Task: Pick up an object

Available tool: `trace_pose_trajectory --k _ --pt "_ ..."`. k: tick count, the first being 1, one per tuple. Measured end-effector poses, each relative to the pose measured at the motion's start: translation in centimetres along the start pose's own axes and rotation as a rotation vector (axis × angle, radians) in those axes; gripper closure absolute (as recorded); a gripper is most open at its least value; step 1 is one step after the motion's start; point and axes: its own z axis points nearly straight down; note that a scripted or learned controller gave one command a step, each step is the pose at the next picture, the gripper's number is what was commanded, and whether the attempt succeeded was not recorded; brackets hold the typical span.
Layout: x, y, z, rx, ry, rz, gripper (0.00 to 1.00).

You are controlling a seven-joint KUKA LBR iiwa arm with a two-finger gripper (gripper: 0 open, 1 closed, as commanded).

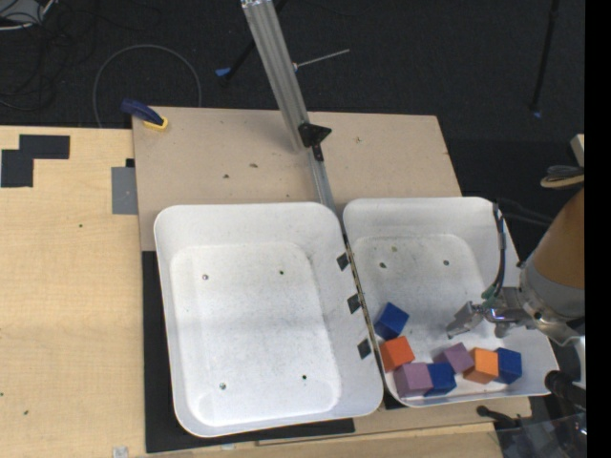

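Several small cubes lie along the front of the right bin [420, 204]. A blue cube [390, 320] sits by the left wall, with an orange cube [397, 352] just in front of it. Toward the front rim are a purple cube [413, 378], a blue cube [440, 378], a purple cube [458, 357], an orange cube [487, 364] and a blue cube [509, 364]. My gripper [462, 322] reaches in from the right, low over the bin floor. It hangs just behind the purple and orange cubes, and nothing is seen held in it.
The left bin [164, 225] stands beside the right one, and black clips [354, 302] line the shared wall. A slanted aluminium post [286, 84] rises behind the bins. A blue and yellow clamp [145, 114] lies at the board's back left corner.
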Motion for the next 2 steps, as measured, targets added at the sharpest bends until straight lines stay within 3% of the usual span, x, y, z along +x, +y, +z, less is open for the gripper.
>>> trace_pose_trajectory --k 1,2 --pt "2.2 -0.1 3.7 -0.011 -0.002 -0.006 0.00" --pt "0.0 0.0 3.6 -0.012 -0.001 -0.006 0.00"
